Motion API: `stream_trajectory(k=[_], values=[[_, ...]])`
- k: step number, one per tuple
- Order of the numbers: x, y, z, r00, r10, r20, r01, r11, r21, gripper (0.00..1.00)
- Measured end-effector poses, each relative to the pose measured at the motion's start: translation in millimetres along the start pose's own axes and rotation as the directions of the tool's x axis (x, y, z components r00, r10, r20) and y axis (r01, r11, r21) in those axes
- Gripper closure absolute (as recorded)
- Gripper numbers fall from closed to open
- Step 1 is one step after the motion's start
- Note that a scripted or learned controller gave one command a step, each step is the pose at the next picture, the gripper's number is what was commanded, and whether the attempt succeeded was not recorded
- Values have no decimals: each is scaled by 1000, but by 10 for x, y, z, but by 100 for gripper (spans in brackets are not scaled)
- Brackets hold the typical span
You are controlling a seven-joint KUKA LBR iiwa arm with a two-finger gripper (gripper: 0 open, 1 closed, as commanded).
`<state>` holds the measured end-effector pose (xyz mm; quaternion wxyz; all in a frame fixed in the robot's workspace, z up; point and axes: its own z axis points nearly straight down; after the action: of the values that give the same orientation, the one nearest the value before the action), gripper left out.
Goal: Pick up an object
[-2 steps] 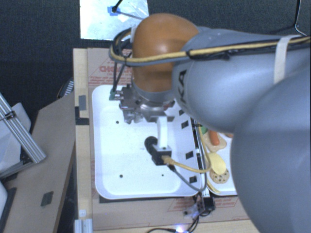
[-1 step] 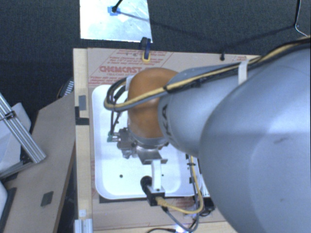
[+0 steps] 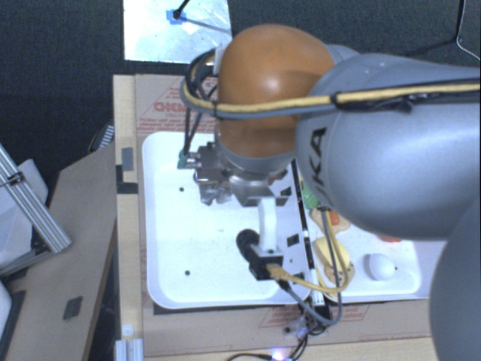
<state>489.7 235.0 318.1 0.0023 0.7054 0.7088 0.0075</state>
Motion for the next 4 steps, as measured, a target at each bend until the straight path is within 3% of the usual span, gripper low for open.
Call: stream_trajectory(k=[1, 2, 3, 4], values=[[-254, 3, -2255, 1000, 1, -1, -1, 1000, -3, 100], [-6, 610, -346, 1000, 4, 14, -4, 1000, 27, 100], [-15, 714, 17, 1000, 5, 9, -5, 1000, 17, 100], [-428, 73, 1057, 1000, 7, 13, -7, 1000, 29, 100]])
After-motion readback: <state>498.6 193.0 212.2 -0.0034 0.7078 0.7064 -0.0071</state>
